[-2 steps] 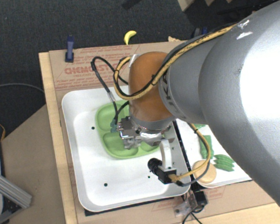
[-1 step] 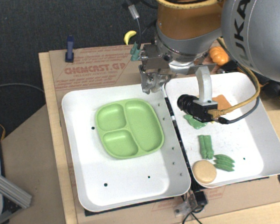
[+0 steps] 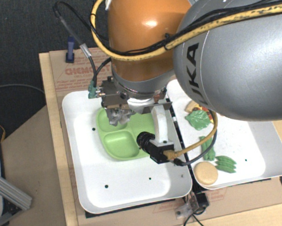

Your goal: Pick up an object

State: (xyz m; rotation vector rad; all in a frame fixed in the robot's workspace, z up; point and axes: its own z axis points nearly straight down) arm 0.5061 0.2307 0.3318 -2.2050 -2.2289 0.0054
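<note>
A light green divided tray lies in the left white bin, toward its upper right. My gripper hangs straight over the tray's upper part, low and close to it; whether it touches the tray is not visible. The arm's orange band and grey wrist hide most of the gripper and the back of both bins. In the right bin lie a green leafy toy, a tan round piece and a second green piece.
Both bins sit on a brown cardboard sheet. A black cable with a connector loops down from the wrist across the divide between the bins. A blue item lies at the cardboard's back left corner.
</note>
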